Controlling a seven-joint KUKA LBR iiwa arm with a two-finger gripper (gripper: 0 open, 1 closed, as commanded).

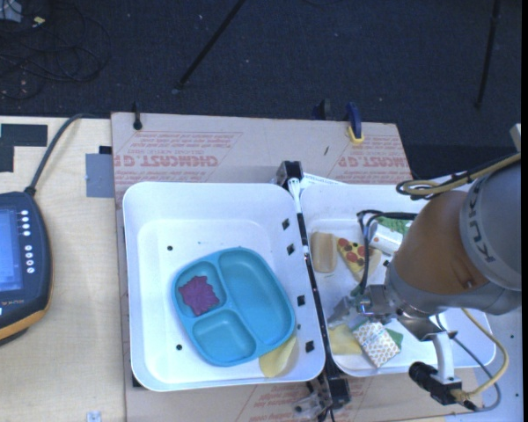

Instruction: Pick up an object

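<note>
My gripper [355,307] hangs low over the right bin [334,199], near its front left part, below the grey and orange arm [440,258]. Just under it lie a small patterned box [377,344] and a yellow piece [341,340]. Further back in the same bin rest a tan block [322,251], a pizza-like slice [353,255] and a green and white item [390,233]. The arm hides much of this bin's right half.
The left bin [158,214] holds a blue divided plate [246,301] with a purple lump [198,294] in one compartment, and a yellow piece [280,359] at the plate's front edge. A teach pendant [9,262] lies on the bench at far left.
</note>
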